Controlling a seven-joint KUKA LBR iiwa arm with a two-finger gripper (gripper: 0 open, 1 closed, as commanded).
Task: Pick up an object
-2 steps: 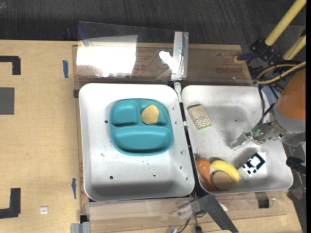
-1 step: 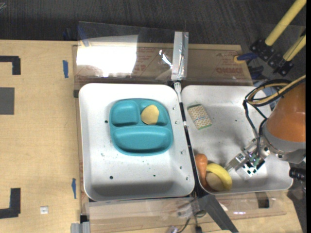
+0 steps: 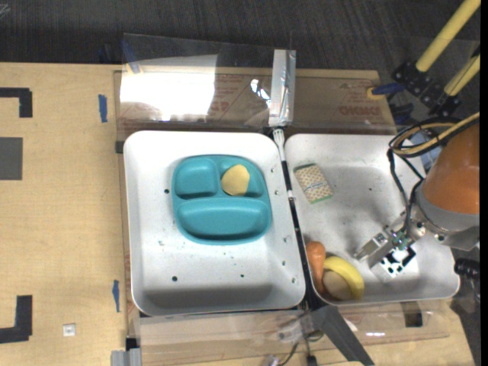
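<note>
My gripper [image 3: 379, 252] hangs low over the right bin [image 3: 358, 204], near its front right part, with the orange-banded arm [image 3: 457, 185] behind it. Left of the gripper, in the bin's front left corner, a yellow banana [image 3: 347, 273] lies with a brownish round object [image 3: 334, 282] and an orange carrot-like piece [image 3: 316, 256]. A small patterned packet [image 3: 313, 183] rests toward the bin's back left. In the left bin [image 3: 152, 250] a teal divided plate [image 3: 221, 200] carries a yellow lemon-like object [image 3: 235, 179] in its upper right compartment.
A clear plastic sheet with a taped strip [image 3: 282, 86] stands behind the bins. Yellow bars and black cables [image 3: 427, 82] sit at the back right. The wooden bench [image 3: 53, 204] extends to the left.
</note>
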